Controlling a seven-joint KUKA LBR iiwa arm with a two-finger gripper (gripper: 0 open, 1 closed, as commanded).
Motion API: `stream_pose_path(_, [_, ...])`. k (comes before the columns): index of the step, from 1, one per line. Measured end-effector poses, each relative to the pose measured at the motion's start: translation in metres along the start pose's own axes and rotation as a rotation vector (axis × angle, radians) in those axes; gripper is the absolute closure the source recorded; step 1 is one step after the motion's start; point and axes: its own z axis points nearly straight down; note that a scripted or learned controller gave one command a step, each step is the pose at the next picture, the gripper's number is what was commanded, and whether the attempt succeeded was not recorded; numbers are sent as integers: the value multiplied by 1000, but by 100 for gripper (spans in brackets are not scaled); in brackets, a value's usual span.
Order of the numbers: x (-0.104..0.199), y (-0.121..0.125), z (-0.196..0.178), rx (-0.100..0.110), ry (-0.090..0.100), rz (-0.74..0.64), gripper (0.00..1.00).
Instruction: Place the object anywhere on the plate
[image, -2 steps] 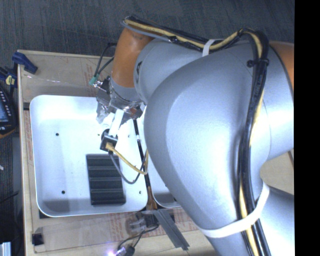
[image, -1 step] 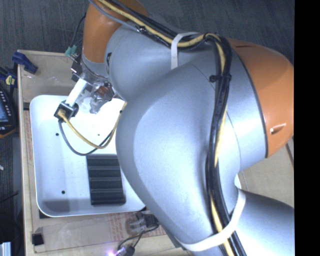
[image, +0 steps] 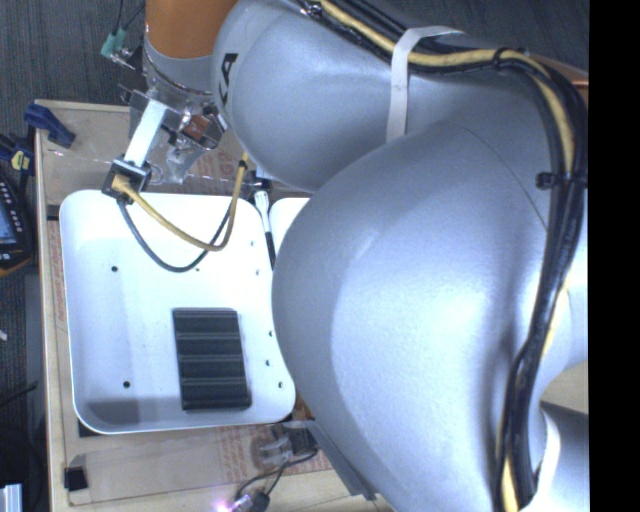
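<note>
1. Camera view was taken up nearest the lens by the grey arm (image: 430, 300), which covered most of the right bin (image: 290, 215).
2. Along the front of the bench (image: 150, 460) ran faint reddish print, too blurred to read.
3. A black ribbed block (image: 211, 358), which I took to be the task's thing, lay flat in the left bin (image: 100, 330), near its front wall and a little right of centre. Nothing touched it.
4. Judged by its looks, the block was stiff and fairly light, perhaps rubber or moulded plastic. The ridges across its top should give grip rather than slip, and it did not seem fragile.
5. It was low and flat, so the likely hold was across its narrow width, on the two long side edges near the middle. A pinch from above would have to reach almost to the bin floor.
6. A yellow cable (image: 190, 235) hung in a loop over the back half of that bin.
7. The gripper (image: 165, 150) sat over the bin's far left corner, well apart from the block. Whether it was spread or closed, I could not tell.
8. Beside the orange band (image: 180, 25), a dark mark on the arm read like a single "A". No other writing was legible.
</note>
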Motion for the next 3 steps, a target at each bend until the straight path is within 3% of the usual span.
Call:
stream_pose_path(1, [-98,10,-85,0,2,48,100])
stream_pose_path(2, [-66,-2,93,4,-6,251,100])
stream_pose_path(3, [-28,16,162,5,-5,-66,100])
